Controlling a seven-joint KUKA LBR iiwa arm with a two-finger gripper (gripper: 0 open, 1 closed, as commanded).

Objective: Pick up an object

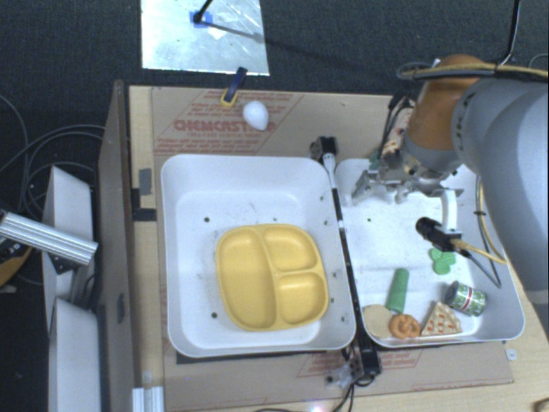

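Yellow divided tray (271,275) in left bin (184,187)

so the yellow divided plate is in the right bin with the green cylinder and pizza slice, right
Not quite. The camera view shows the yellow divided plate in the left bin, alone. The green cylinder and the pizza slice lie in the right bin, near its front edge.
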